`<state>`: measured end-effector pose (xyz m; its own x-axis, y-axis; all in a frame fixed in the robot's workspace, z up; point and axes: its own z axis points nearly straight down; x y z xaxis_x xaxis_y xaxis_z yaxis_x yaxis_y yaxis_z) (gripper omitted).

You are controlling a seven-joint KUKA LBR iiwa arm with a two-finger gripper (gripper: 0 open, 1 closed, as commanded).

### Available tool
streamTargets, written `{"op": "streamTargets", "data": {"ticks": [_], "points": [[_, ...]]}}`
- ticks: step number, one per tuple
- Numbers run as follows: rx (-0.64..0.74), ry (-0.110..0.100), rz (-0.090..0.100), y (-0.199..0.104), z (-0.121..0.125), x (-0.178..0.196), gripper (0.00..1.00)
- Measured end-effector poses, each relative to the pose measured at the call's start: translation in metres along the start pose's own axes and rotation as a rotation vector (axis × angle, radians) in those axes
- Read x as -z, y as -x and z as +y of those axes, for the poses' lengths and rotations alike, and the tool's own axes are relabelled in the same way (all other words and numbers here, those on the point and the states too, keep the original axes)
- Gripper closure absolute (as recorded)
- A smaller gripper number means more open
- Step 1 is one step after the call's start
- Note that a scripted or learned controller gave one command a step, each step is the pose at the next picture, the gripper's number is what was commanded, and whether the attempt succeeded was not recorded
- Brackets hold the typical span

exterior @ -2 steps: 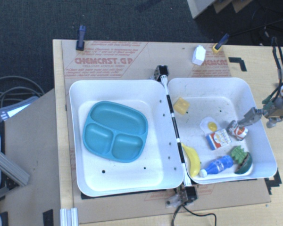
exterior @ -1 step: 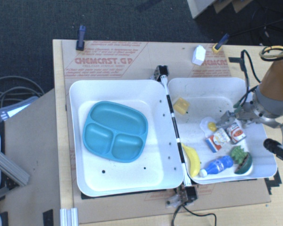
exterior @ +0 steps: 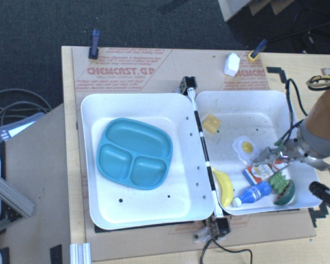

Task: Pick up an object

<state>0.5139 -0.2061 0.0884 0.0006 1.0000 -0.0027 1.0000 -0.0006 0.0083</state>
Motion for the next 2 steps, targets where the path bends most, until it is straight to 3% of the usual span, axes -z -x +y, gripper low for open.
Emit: {"op": "streamTargets", "data": {"ticks": [1, 2], "points": [[0.002, -0.006, 0.003, -0.028, 0.064, -0.004, 0.0], [-0.001, -0.008, 0.002, -0.015, 0.007, -0.003, 0.0]]}}
